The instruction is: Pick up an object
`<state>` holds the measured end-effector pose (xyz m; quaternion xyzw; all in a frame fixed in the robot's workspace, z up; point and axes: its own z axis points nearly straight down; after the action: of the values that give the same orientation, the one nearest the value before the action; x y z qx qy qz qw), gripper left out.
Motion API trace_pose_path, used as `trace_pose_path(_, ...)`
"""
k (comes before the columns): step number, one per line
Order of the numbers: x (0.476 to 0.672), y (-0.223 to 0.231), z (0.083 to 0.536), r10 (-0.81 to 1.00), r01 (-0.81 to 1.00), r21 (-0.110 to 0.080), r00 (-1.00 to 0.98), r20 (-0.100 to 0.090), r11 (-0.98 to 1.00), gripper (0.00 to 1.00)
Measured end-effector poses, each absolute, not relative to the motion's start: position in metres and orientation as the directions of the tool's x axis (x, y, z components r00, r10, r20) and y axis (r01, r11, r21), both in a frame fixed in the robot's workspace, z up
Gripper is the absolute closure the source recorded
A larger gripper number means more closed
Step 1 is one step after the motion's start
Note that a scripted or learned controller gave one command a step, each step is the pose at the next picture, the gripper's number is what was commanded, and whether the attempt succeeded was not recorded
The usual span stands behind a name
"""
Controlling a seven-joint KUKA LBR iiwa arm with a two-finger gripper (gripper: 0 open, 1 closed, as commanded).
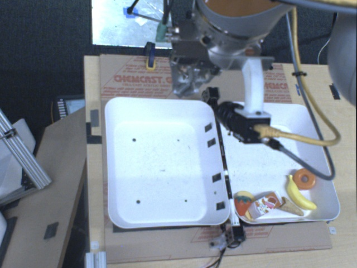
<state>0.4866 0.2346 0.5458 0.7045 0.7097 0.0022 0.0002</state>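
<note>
Nearest the camera, the objects are lying along the front wall of the right bin [329, 202]. The banana [299, 194] is serving as the landmark here. An orange round toy [304, 178] is touching the banana's far end. Just left of the banana, a tan wedge [290, 207] and a red-and-white packet [263, 204] are resting together, with a tomato-like piece [243, 202] beyond them, against the divider. The left bin [162, 161] is sitting beside the divider, well left of the banana.

Farther back, the gripper [187, 82] is hanging above the far rim of the left bin, well apart from the banana. Its state cannot be told; the wrist housing is blocking the view.

Risks: the gripper is standing over the wrong bin, so a descent here is likely closing on nothing. The objects are crowding one corner, so a grasp there may be striking the bin wall or pinching two items.
</note>
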Motion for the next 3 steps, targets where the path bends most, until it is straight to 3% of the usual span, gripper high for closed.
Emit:
trace_pose_path(1,0.4866,0.2346,0.5462,1.0,1.0,0.004,-0.009,0.003,0.009,0.0)
trace_pose_path(3,0.4866,0.2346,0.5462,1.0,1.0,0.004,-0.009,0.003,0.009,0.0)
